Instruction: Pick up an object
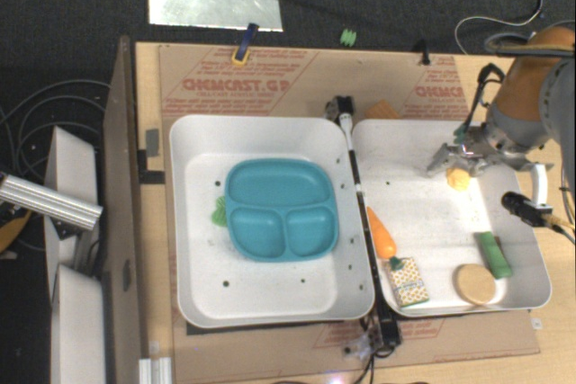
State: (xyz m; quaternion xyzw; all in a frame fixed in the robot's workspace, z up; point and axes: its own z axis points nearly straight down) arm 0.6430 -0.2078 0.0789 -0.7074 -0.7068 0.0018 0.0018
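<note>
My gripper (460, 161) hangs over the far part of the right bin (432, 220), its fingers spread open. A small yellow object (459, 180) lies on the bin floor just under and in front of the fingertips, with nothing gripped between them. Further forward in the same bin are an orange carrot (382, 234), a small patterned box (407, 281), a round tan disc (475, 283) and a green cylinder (493, 254).
The left bin (193, 193) holds a teal divided plate (281, 208) with a small green piece (219, 211) at its left edge. A ridge between the bins (357, 193) separates them. Cables lie beyond the bench at left.
</note>
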